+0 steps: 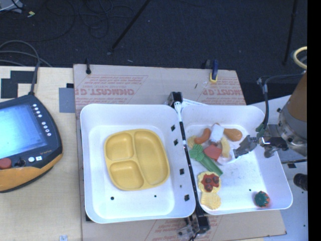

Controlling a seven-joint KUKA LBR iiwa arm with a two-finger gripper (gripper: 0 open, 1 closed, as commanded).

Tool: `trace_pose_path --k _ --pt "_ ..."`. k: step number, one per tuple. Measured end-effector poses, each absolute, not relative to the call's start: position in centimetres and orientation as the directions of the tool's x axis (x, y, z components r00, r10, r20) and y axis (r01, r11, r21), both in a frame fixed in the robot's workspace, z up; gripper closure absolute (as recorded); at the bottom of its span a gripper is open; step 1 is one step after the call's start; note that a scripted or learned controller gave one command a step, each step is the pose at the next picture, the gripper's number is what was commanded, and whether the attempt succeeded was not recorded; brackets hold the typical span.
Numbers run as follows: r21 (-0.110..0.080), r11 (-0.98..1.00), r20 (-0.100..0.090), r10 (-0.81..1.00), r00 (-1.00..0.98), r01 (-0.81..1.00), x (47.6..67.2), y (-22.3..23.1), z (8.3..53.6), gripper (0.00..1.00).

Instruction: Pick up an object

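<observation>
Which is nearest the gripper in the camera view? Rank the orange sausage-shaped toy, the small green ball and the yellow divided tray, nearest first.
From the gripper:
1. Orange sausage-shaped toy, in the right bin's toy pile.
2. Small green ball, right bin's near right corner.
3. Yellow divided tray, in the left bin.

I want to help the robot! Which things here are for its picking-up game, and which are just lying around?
For the job:
gripper
pile of toy food
pizza slice toy
green ball
right bin

Just lying about:
yellow divided plate
left bin
control pendant

toy food pile [213,143] crowding right bin's [273,182] left side, bare floor toward green ball [261,199]
</observation>
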State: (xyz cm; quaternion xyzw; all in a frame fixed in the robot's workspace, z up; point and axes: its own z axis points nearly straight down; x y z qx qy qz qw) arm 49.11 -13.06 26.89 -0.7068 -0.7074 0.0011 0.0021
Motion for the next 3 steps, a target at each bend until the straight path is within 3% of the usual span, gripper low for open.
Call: trace_pose_path --k 1,2,3 --pt "-0.015 0.009 0.006 1.000 -0.009 1.000 47.3 -2.0 18.2 0.00" --pt "-0.010 -0.005 0.002 1.000 0.005 1.000 47.5 -2.8 19.6 1.00" --pt "0.003 0.010 0.003 1.000 -0.010 1.000 51.3 8.0 25.9 1.00"
